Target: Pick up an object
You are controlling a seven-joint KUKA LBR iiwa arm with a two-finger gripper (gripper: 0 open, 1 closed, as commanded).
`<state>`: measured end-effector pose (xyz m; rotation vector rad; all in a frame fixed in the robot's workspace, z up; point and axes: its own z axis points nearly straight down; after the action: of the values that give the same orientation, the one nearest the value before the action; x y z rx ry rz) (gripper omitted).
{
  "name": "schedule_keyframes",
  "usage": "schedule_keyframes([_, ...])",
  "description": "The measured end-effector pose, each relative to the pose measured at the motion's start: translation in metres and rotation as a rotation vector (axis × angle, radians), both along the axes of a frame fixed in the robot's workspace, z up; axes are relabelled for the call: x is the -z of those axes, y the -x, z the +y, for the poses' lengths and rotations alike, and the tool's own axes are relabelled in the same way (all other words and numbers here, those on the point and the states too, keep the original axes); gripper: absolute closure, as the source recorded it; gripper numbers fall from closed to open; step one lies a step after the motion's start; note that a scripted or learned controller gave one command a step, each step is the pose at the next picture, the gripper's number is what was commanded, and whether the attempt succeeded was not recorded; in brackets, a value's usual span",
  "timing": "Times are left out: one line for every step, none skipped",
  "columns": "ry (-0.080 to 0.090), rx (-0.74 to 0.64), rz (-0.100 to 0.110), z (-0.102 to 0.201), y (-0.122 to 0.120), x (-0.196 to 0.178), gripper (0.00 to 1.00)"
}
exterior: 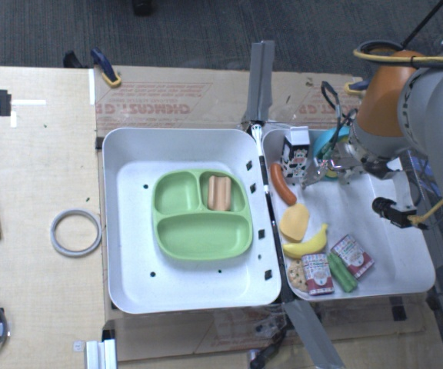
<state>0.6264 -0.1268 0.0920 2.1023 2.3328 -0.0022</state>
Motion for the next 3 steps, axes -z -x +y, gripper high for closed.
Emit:
schedule_keyframes([-0.001, 0.001, 0.001, 0.000, 0.069, 0.001, 0.00])
schedule_keyframes([-0.002, -0.052, 0.002, 0.023, 0.121, 0.001, 0.00])
schedule_keyframes([-0.002, -0.096, 0.001, 0.025, 0.088, 0.001, 0.00])
